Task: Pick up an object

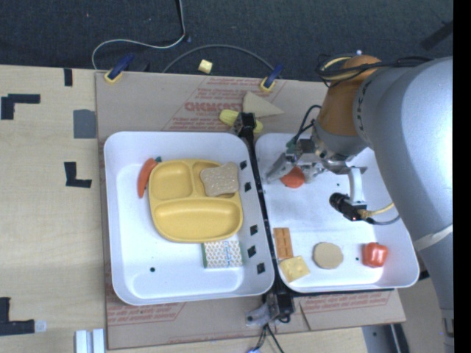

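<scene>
My gripper [293, 169] reaches into the right bin [324, 212] at its upper left part. Between its grey fingers sits a small orange-red object [294, 180], and the fingers look shut on it. Lower in the same bin lie a brown cracker strip [282, 241], a yellow cheese-like block [294, 268], a round tan cookie [327, 255] and a red pepper-like piece [374, 254]. The left bin [125, 219] holds a yellow divided plate [195, 201] with a slice of toast [220, 179] on it, an orange carrot [145, 176] beside it and a patterned square [222, 254] below.
The grey arm [412, 145] covers the right bin's right side. A black divider with clips [254, 197] runs between the bins. A black cable plug [346, 206] hangs over the right bin. Cables and yellow clamps lie behind the bins.
</scene>
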### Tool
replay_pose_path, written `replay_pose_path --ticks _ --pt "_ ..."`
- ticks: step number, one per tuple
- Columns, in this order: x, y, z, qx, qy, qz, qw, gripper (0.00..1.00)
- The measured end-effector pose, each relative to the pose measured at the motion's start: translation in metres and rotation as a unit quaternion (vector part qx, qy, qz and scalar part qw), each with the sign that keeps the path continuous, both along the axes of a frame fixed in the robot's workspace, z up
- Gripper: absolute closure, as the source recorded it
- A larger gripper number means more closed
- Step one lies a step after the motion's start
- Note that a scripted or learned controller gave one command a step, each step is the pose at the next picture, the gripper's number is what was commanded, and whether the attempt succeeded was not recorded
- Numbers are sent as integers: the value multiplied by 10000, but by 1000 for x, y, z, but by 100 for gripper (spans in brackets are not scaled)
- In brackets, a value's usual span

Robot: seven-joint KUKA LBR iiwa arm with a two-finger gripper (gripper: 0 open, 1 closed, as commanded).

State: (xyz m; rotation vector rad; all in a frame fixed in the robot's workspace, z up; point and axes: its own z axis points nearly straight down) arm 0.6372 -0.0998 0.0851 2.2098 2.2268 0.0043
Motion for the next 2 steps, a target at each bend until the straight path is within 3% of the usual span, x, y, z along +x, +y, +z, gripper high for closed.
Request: replay_pose_path --ticks 1,2 --pt "-3 -3 11 -4 18 -22 10000 100" --pt "-3 -4 10 -9 25 -23 10000 0"
